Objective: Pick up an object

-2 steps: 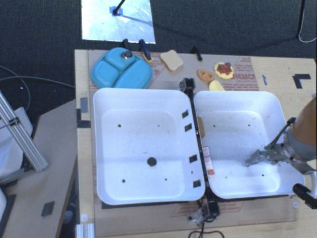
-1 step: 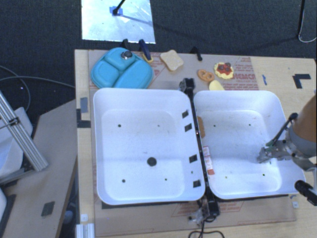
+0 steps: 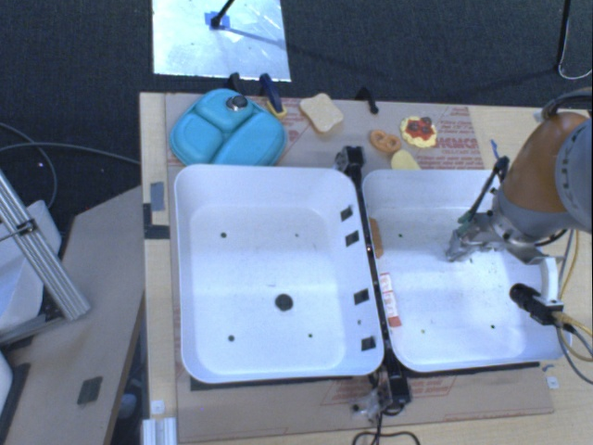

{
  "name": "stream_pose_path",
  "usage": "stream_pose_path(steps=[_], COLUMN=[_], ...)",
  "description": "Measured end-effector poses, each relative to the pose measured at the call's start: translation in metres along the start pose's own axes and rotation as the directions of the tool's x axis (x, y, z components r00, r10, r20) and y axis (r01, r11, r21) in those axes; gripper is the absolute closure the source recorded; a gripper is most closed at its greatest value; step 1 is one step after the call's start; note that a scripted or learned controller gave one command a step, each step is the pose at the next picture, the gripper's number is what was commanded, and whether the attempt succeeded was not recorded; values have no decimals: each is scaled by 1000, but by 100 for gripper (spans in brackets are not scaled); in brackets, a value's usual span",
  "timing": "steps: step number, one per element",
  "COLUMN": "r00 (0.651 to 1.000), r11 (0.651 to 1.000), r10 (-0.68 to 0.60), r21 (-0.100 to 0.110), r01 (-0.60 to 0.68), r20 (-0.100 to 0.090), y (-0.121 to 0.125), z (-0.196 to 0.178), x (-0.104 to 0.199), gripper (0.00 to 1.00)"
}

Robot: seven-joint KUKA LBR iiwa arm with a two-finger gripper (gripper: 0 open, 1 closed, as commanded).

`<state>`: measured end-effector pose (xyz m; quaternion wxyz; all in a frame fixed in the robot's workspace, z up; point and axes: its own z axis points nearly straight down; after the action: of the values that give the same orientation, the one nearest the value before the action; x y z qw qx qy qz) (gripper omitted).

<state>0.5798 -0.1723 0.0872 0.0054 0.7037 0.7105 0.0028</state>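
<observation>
gripper (image 3: 460,247) down over right bin (image 3: 463,341) floor | can't tell finger state | likeliest pick: small dark disc (image 3: 283,301) mid left bin (image 3: 269,350) | probably light, stiff, flat, slippery | best pinched across the rim edges

We note a single fixed camera mounted above the bench (image 3: 306,406), looking down at a slant from moderate height. Its field takes in both white bins (image 3: 269,276) side by side, the far edge of the bench, and dark floor beyond it. The bench's near edge lies low in the picture. The arm (image 3: 547,174) enters from the right edge of the view.
</observation>
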Motion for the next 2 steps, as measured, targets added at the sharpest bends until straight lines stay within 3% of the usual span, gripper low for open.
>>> stream_pose_path(steps=[1,2], r00=[1000,1000], r11=[1000,1000], r10=[9,8], r21=[-7,-2], r01=[-9,-8], r20=[2,-5], y=[-77,-83], z=[-3,-3], x=[29,-28], gripper=[100,100])
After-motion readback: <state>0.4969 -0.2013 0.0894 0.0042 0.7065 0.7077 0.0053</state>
